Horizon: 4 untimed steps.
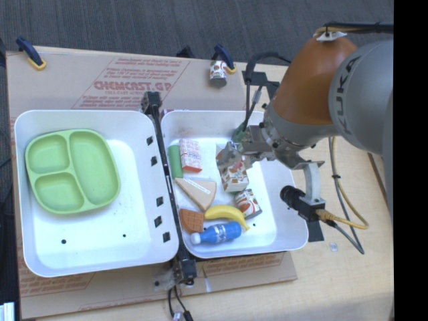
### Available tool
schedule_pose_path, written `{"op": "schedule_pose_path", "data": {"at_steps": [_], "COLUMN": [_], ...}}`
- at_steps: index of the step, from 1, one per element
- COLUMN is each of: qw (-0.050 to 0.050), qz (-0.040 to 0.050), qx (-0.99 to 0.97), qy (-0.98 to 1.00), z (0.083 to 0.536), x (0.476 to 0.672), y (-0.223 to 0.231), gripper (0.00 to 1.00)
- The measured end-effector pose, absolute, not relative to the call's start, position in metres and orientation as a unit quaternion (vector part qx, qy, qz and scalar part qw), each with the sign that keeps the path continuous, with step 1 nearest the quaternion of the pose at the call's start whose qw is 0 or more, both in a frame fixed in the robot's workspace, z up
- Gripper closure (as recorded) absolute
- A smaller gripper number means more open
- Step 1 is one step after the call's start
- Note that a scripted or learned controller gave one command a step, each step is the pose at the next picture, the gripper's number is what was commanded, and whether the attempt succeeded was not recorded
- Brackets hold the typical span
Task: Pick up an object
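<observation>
Could easily miss or knock things here: hangs low over a tight cluster in the right bin (287,236), with the gripper (229,154) just above the small printed carton (235,177), the likeliest target. Could clip that carton on its top edge and tip it toward the striped can (249,204) just beside it, nearer the bin's front right corner. Could also shove it into the banana (227,214) and the blue bottle (219,233) along the front edge, since these lie close together with little room between. May slip off the carton's slick faces if closed off-centre. May catch the red-and-white packet (190,156) or the green stick (175,160) near the bin's left wall on a sideways swing, or nudge the pale wedge (198,192) and the brown waffle (191,219) below them.

Reaches in from the right side of the bench, the arm (348,92) bent over the bin's back right corner, orange band uppermost, wrist pitched down and toward the bin's middle. Blocks the view of its own tip; cannot tell whether released or clenched, nor whether touching the carton. Leaves the left bin (40,253), with its green divided plate (72,170), well apart from the action.
</observation>
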<state>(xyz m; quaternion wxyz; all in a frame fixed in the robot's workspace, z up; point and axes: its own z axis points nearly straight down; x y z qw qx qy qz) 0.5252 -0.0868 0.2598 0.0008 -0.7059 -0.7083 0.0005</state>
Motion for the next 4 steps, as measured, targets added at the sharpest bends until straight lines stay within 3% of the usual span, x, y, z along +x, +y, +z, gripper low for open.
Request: {"op": "schedule_pose_path", "data": {"at_steps": [1, 4], "qw": [0.001, 0.000], "qz": [0.0014, 0.0014], "qx": [-0.705, -0.700], "qy": [-0.710, -0.714], "z": [0.203, 0.234], "x": [0.490, 0.493], "y": [-0.045, -0.045], "gripper": [1.00, 1.00]}}
